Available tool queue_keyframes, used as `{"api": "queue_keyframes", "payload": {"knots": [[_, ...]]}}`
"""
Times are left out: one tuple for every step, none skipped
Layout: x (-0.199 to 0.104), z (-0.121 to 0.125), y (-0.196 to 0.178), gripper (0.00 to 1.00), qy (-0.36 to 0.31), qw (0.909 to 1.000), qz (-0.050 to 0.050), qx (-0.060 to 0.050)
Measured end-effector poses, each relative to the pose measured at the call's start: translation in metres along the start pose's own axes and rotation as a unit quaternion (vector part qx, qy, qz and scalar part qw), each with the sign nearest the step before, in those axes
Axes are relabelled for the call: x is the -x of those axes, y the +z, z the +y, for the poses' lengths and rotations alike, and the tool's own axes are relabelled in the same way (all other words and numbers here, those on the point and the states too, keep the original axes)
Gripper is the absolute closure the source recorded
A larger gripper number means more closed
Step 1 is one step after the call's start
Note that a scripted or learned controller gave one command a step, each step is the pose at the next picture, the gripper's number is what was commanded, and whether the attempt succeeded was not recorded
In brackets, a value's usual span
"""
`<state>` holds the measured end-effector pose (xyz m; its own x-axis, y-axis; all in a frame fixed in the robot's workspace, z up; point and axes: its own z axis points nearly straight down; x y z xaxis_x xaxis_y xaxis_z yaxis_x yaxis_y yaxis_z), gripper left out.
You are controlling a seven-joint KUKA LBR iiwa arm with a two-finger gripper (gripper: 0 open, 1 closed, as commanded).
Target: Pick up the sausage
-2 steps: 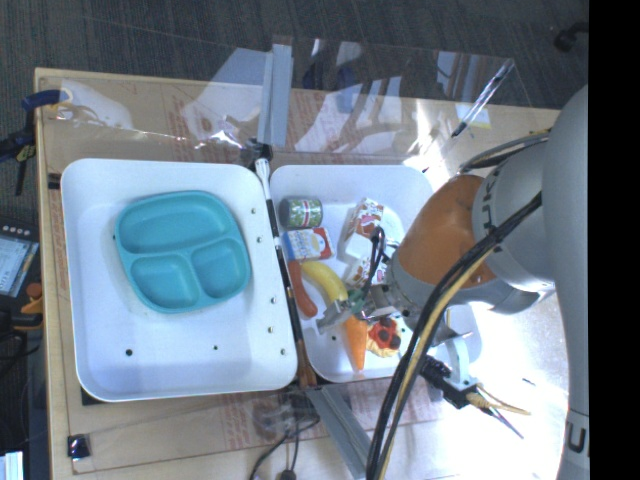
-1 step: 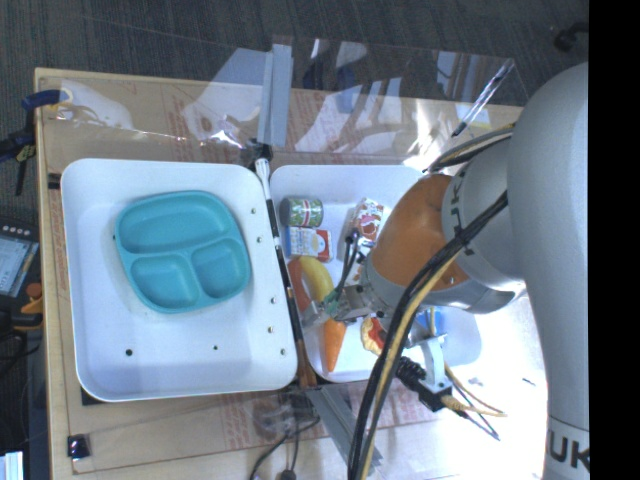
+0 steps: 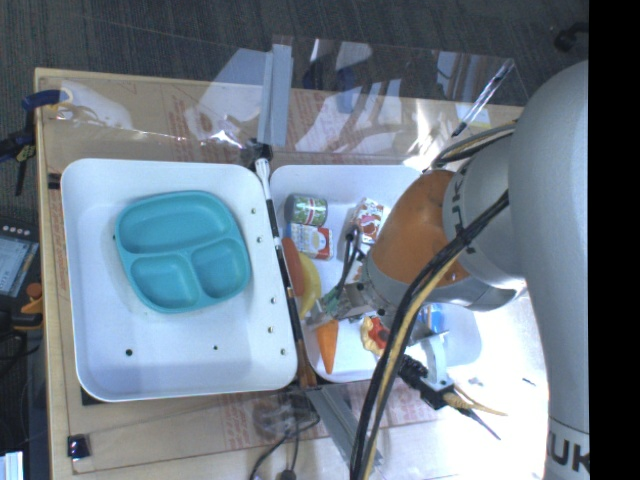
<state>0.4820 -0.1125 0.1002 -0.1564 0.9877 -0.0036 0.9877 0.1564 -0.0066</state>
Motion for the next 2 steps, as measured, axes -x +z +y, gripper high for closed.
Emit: {"api": "queue_keyframes", "payload": {"knots": [[-0.007, -0.002, -0.146, 1.00, 0.040, 0.9992, 0.003, 0.001], [-0.048, 0.000, -0.089, 1.00, 0.275, 0.9613, 0.004, -0.002]]}}
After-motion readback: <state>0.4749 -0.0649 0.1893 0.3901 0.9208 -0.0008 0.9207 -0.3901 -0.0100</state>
